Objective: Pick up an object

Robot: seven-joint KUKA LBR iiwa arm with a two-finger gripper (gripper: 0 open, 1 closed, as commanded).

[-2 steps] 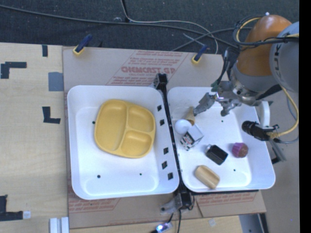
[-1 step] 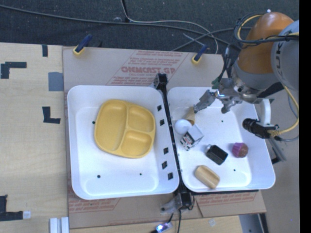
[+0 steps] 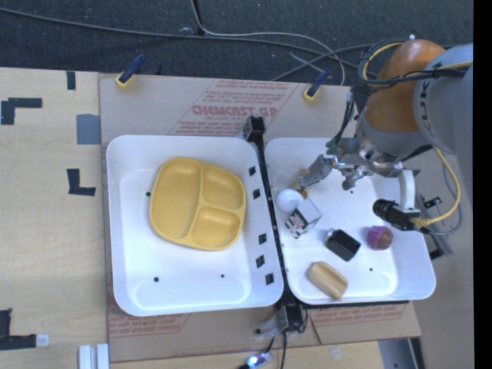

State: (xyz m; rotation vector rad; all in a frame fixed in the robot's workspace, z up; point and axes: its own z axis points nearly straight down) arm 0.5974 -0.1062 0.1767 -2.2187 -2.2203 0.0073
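Gripper (image 3: 336,173): hung over the right white bin (image 3: 415,279), fingers spread wide, nothing between them.
Nearest target: small white round ball (image 3: 288,200), just down-left of the fingertips, touching a small white-and-black boxy object (image 3: 302,217).
Ball's look: smooth, no long axis, likely to roll.
Further off: black rectangular block (image 3: 342,244), purple round piece (image 3: 378,237), tan bread-like oblong (image 3: 328,279).

light: bright, even | shadows: soft, faint | glare: mild on white bins (image 3: 123,206) | focus: slightly soft
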